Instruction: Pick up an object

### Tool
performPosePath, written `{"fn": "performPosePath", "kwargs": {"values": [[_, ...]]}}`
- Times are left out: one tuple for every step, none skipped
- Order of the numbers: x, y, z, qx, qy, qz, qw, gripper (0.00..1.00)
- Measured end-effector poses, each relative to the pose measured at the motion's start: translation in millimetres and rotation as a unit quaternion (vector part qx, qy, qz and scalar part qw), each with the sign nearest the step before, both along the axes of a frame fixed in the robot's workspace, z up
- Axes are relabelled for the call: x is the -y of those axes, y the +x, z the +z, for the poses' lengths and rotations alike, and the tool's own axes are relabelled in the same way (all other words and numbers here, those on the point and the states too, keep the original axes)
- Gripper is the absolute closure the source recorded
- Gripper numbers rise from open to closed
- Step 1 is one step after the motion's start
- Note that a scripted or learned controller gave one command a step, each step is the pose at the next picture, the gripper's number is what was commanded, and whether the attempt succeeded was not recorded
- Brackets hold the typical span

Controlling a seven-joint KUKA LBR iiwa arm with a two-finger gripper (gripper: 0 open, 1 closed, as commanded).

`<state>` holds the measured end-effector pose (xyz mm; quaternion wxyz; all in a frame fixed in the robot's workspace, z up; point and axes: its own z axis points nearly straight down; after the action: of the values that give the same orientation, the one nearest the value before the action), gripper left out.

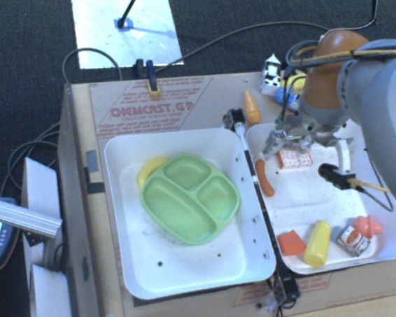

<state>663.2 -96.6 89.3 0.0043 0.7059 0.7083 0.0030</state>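
The gripper [296, 139] is hovering low over the right bin [395, 228], just above a red-and-white box [295, 158]; whether it is open cannot be told. A hot dog [263, 178] is lying just left of it, a yellow bottle [318, 242] well below.
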Motion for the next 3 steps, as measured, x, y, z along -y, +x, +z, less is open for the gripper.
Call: {"fn": "performPosePath", "kwargs": {"values": [[4,8,0,0.0,0.0002,0.001,1.0,0.0],[-5,-2,1,0.003,-0.0019,0.001,1.0,0.0],[1,3,0,0.0,0.0004,0.0,1.0,0.0]]}}
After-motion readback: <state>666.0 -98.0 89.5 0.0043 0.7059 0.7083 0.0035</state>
